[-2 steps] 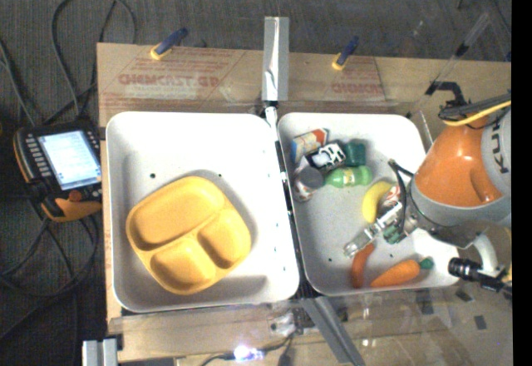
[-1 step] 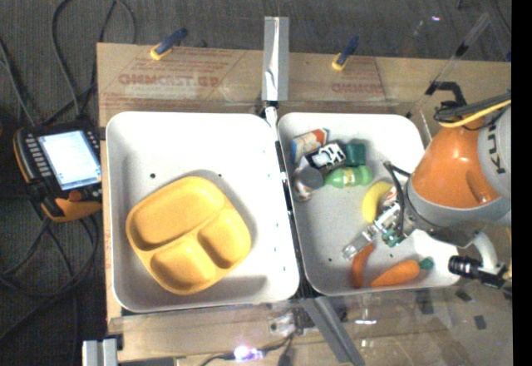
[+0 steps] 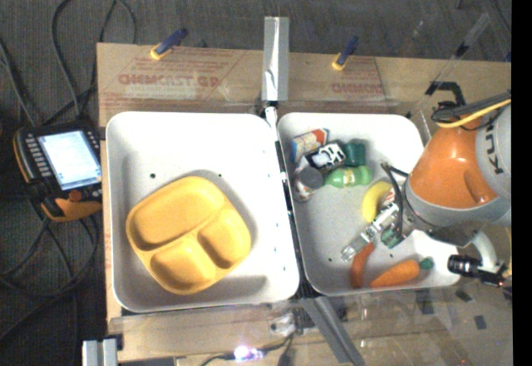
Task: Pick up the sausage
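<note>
The sausage [image 3: 359,264] lies in the right bin [image 3: 324,281], near its front edge, beside a carrot [image 3: 396,274]. The claw [image 3: 371,233] hangs just above the sausage's upper end; its grip state cannot be determined.

The arm [image 3: 465,181] covers the right bin's [image 3: 332,277] far corner, the banana [image 3: 374,200] is half-hidden (fingers too small to read), arm cropped right.

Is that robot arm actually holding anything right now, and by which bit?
It cannot be told. The tool is down in the right bin, right at the upper end of the sausage, but the grip itself is too small to make out.
</note>
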`<act>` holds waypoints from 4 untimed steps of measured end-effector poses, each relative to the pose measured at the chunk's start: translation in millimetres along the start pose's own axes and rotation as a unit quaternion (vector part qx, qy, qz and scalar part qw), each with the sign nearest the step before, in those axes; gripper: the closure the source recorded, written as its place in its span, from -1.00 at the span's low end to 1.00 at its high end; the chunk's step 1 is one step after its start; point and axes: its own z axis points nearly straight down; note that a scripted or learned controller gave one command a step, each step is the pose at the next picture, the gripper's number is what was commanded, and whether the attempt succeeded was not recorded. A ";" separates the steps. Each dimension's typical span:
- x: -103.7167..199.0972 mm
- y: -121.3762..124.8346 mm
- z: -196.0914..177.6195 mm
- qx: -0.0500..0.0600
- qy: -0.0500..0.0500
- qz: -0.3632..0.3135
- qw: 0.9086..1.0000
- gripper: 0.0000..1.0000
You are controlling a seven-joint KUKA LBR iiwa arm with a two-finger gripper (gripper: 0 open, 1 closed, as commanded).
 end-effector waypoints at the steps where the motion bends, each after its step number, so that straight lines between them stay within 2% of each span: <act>1: 1.3 2.0 -7.7 0.000 0.002 -0.001 1.000 1.00; 2: 1.5 2.1 -7.6 0.000 0.002 -0.001 1.000 -1.00; 3: -9.1 -6.4 0.7 -0.001 0.006 -0.036 0.999 -1.00; 4: -9.4 -3.7 -7.6 -0.003 0.005 -0.037 0.999 1.00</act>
